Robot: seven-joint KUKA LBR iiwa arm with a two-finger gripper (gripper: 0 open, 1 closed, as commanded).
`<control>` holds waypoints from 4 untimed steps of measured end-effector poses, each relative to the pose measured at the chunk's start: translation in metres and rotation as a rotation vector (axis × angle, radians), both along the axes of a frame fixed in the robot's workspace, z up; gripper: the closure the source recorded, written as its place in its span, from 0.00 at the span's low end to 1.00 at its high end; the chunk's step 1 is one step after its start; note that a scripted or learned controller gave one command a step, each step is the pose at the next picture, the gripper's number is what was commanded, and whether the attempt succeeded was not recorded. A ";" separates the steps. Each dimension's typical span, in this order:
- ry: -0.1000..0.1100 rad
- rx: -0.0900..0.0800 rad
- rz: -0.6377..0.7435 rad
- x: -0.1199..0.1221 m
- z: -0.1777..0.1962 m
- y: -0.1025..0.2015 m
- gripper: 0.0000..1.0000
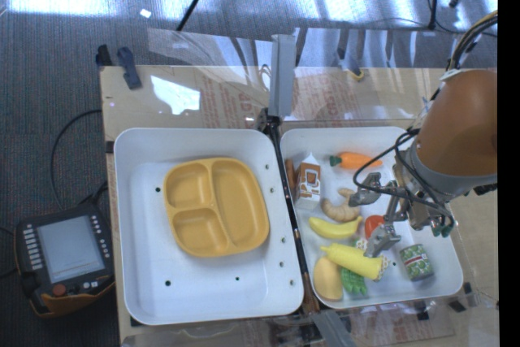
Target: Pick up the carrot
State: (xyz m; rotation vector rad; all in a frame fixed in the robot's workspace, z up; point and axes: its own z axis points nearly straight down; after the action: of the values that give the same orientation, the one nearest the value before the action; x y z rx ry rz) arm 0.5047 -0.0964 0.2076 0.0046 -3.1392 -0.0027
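The right-hand shallow white plastic bin (452, 252) serves as the landmark. At its near edge lie a pale yellow rounded fruit-shaped toy (327, 279) and a small green ridged vegetable toy (353, 282) beside it, with a yellow corn-cob toy (356, 260) just behind them. Toward the bin's near right corner stands a small green-labelled toy can (416, 262). Over the middle of the bin hangs the metal two-finger end effector (380, 243), its tips pointing down just above a red rounded toy (373, 225); whether its tips are apart or together I cannot tell. A yellow banana toy (333, 228) lies in the bin's middle, a tan curved pastry-like toy (340, 211) just behind it, and a small brown-and-white carton (308, 180) toward the bin's left wall. The orange carrot toy with a green top (353, 160) rests on the bin's floor near its far wall, well apart from the end effector. Left of this bin sits the second white bin (138, 256), holding a yellow three-compartment plastic tray (216, 206). Beyond both bins, the pale tabletop (211, 97) carries a grey upright post (282, 75).
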 end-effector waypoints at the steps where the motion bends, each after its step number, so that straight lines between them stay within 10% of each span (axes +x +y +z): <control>1: 0.005 0.002 0.018 0.062 -0.106 -0.042 0.00; 2: 0.001 0.001 -0.023 0.131 -0.119 -0.094 0.00; 4: 0.008 -0.007 -0.535 0.127 -0.120 -0.059 0.00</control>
State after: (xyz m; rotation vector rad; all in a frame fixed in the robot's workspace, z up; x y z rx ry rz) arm 0.6317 -0.1553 0.0872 -0.8240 -3.0212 0.0069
